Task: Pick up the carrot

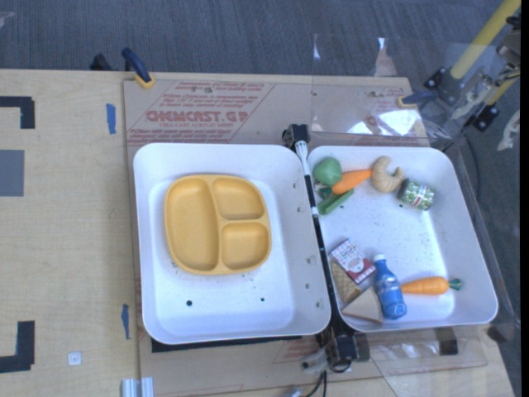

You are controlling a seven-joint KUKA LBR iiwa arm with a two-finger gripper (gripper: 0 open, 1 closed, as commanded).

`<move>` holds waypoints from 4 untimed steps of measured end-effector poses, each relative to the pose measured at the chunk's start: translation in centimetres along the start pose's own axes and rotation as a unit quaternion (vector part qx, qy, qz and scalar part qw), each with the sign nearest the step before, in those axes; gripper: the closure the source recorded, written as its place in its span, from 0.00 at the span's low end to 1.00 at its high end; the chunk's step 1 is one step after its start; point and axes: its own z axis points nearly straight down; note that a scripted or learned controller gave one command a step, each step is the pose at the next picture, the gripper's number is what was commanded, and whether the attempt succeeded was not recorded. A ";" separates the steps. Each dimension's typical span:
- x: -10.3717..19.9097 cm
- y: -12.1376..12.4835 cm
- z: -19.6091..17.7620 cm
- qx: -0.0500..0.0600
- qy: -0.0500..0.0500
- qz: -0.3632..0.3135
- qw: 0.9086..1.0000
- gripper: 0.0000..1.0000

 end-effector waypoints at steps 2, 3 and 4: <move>0.1 0.3 13.5 -0.006 0.000 -0.219 0.976 0.00; -3.1 2.8 14.4 -0.001 -0.001 -0.216 0.976 0.00; -4.4 4.3 20.1 -0.001 0.000 -0.089 0.996 0.00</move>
